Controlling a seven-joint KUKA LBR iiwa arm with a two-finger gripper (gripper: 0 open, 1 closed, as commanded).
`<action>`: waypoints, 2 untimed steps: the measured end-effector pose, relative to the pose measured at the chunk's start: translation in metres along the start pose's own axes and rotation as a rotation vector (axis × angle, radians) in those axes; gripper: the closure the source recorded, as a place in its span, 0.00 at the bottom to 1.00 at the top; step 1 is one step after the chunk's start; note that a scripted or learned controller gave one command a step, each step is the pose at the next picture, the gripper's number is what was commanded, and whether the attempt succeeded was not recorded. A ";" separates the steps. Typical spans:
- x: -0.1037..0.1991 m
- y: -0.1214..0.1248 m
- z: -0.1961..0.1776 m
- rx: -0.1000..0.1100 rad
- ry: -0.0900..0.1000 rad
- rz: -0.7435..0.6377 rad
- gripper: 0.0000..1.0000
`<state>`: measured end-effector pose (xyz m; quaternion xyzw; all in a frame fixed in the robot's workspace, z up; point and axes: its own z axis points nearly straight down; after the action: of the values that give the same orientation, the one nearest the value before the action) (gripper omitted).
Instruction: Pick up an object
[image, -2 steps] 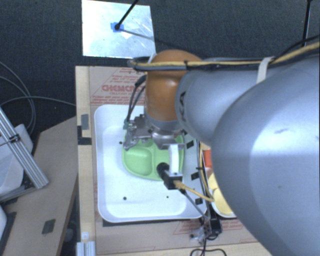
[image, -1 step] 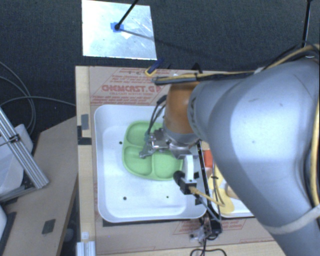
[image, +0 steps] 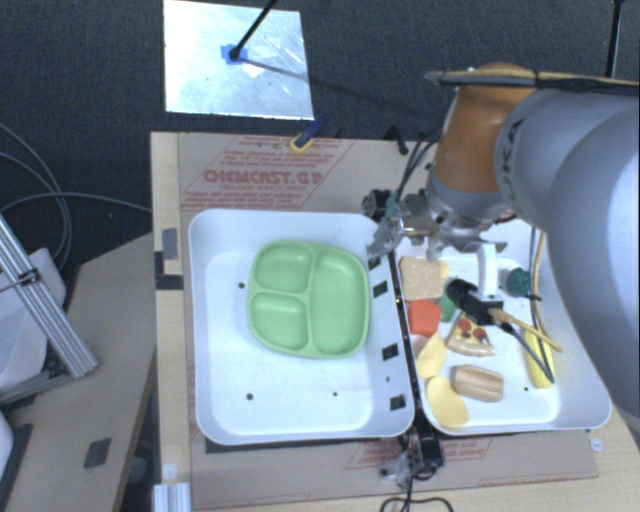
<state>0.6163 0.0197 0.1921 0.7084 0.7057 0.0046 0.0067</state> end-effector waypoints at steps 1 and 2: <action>0.049 -0.072 -0.082 0.009 0.008 -0.013 0.00; 0.087 -0.101 -0.202 0.000 0.009 -0.013 0.00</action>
<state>0.5122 0.1073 0.3927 0.7036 0.7105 0.0078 0.0033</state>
